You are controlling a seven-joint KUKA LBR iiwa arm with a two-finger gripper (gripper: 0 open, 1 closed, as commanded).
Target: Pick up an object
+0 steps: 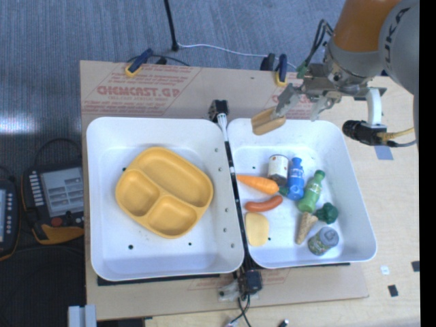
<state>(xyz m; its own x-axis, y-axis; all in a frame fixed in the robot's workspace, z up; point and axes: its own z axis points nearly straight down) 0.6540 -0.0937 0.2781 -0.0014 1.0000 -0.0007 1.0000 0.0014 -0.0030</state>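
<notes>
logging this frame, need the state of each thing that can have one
gripper: raised over the right bin's far rim, fingers shut on the bread piece
bread piece: held, lifted off the bin
yellow tray: flat in the left bin, compartments bare
carrot: lying on its side
sausage: lying flat
blue bottle: lying down
green bottle: lying down
tin can: looks upright
ice cream cone: lying down

Right bin (354,182) crowded — left corner free
</notes>
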